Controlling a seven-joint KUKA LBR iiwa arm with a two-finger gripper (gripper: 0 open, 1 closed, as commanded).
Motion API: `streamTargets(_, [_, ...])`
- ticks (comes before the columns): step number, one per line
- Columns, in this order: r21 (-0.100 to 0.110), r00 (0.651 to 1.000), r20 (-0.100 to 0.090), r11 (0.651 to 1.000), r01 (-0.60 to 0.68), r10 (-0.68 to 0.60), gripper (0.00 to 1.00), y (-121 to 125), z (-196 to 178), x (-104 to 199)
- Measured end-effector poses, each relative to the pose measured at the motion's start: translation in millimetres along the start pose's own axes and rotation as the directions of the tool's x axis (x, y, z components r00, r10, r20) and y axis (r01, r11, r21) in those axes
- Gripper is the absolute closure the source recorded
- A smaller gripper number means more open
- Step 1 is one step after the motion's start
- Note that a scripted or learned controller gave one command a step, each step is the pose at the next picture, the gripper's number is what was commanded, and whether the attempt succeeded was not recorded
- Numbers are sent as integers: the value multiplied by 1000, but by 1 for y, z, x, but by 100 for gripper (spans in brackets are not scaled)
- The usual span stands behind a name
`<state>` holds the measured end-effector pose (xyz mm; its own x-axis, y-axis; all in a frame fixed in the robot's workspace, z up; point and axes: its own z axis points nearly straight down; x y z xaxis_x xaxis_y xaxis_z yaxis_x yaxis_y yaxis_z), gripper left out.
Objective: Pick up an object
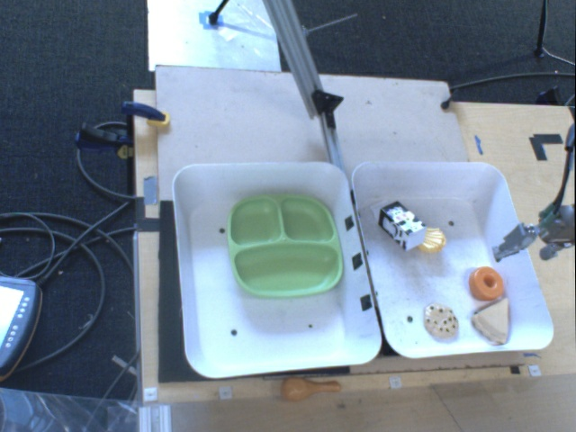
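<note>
So nothing's been picked up yet. The gripper [515, 242] hangs at the right bin's [450, 176] right edge, too small to tell if it's released or clenched. Closest target looks like the orange donut [487, 283], sitting just below it. A cookie [440, 321], sandwich wedge [493, 321] and black-and-white carton [400, 224] lie nearby; the green tray [284, 246] sits in the left bin [202, 268].

Bench [234, 115] is bearing two white bins, left bin [193, 268] and right bin [504, 196], sitting side by side, touching.
</note>
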<state>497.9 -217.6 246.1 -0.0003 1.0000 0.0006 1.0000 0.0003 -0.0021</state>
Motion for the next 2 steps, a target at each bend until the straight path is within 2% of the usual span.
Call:
streamTargets(1, [0,1000,-1,1000,0,0,0,3,42,3])
streamTargets(2, [1,1000,-1,1000,-1,1,0,2,104,-1])
